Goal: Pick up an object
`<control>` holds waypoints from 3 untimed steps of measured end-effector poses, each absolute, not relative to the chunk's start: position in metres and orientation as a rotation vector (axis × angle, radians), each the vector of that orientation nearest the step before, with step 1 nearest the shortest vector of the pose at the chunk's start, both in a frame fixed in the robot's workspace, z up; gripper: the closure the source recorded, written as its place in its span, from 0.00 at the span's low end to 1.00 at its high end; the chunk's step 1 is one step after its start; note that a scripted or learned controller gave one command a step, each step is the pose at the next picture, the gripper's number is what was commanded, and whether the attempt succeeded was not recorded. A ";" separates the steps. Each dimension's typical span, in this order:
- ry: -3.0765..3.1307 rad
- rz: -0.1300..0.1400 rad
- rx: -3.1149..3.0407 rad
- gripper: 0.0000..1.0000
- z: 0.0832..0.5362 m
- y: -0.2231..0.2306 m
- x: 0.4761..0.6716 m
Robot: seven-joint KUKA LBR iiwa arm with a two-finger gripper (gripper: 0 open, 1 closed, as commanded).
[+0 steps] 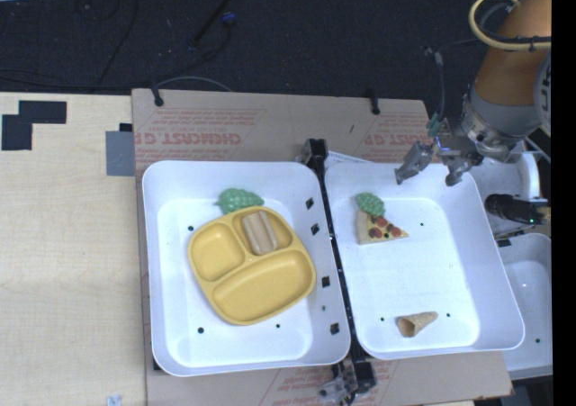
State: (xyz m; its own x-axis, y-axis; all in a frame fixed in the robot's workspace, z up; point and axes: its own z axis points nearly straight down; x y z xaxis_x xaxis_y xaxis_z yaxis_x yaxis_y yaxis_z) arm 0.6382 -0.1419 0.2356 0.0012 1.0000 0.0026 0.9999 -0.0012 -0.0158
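My jaws (436, 167) hang spread apart with nothing between them, over the far rim of the right bin (486, 292). Nearest below and to the left of them in that bin lies the pizza slice (378, 230), a green leafy piece (369, 204) touching its top, and the cone (416, 323) sits well apart toward the near wall. Far off in the left bin (171, 305), a yellow divided tray (250, 269) carries a hot dog (261, 231), green grapes (239, 200) at its far edge.

The light is even and rather bright, coming from above. The two white bins (409, 346) look almost washed out, with only soft, weak shadows. The background behind the counter (63, 242) stays very dark. The picture is a little grainy, and small details are blurred.
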 end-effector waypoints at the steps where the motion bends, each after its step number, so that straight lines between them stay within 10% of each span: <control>1: -2.220 0.002 -2.219 0.00 0.244 -0.142 0.641; 3: -2.215 0.007 -2.217 0.00 0.146 -0.133 0.633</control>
State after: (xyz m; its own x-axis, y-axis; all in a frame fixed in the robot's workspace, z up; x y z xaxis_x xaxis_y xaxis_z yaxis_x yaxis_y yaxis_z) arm 0.6328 -0.1329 0.1462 0.0009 1.0000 0.0018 1.0000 -0.0008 -0.0082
